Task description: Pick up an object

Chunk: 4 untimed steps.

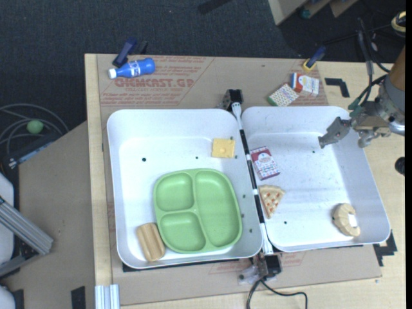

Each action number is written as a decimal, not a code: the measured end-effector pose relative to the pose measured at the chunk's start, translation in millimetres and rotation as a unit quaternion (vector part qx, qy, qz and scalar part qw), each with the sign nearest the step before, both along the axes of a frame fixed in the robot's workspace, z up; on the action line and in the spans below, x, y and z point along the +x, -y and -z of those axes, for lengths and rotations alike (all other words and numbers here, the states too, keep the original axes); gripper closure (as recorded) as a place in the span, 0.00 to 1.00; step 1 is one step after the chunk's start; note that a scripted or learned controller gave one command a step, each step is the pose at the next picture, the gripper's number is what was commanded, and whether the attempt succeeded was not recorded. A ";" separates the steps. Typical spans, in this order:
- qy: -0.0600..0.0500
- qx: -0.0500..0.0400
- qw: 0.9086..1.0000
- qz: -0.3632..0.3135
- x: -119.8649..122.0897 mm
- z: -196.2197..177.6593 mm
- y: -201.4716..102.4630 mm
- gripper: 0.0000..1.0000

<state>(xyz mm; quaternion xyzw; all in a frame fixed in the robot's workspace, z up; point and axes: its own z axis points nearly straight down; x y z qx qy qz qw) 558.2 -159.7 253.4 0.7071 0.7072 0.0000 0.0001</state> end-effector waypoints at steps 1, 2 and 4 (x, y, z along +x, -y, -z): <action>0.000 0.000 1.000 0.000 -23.7 169.0 -67.9 0.00; 0.000 0.002 1.000 -0.001 35.6 168.5 52.4 0.00; -0.001 0.002 1.000 -0.001 103.6 168.0 -67.0 0.00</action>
